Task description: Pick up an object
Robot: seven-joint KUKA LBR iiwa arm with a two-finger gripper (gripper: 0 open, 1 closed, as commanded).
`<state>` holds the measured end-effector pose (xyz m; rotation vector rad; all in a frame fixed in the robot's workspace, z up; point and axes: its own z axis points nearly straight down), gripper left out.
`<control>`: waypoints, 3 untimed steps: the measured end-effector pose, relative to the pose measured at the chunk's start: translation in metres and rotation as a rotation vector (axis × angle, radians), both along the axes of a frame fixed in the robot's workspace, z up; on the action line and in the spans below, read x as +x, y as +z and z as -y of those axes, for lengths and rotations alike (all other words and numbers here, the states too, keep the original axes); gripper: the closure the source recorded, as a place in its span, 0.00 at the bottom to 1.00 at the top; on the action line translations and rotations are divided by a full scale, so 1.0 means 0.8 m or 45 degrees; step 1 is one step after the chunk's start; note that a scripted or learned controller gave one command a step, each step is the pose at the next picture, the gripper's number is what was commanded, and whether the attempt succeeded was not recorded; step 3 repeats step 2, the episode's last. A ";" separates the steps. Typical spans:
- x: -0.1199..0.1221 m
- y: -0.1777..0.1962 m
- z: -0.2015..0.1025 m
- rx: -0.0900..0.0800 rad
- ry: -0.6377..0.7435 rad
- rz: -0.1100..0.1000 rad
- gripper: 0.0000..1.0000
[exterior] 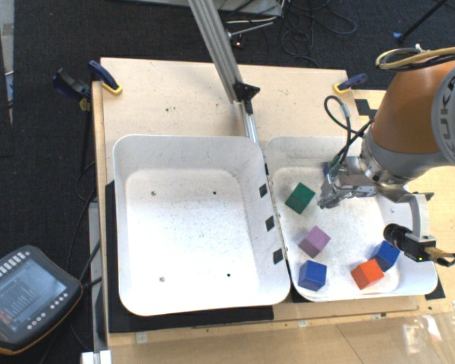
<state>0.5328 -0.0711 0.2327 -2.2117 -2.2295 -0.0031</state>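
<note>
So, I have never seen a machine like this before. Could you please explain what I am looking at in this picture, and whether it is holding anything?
This is a robot arm, grey and orange, reaching in from the right. One fixed camera looks down at a slant on a bench carrying two shallow white bins. At the arm's tip is a two-finger gripper, hanging over the right bin, just right of a green block. That bin also holds a purple block, two blue blocks and an orange block. The left bin sits beside it. I see nothing between the fingers.
</note>
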 end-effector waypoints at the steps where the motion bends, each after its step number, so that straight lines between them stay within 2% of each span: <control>1: 0.012 -0.010 -0.065 -0.001 0.000 -0.001 1.00; 2: 0.016 -0.018 -0.139 -0.001 0.001 -0.001 1.00; 3: 0.016 -0.018 -0.139 -0.001 0.001 -0.001 1.00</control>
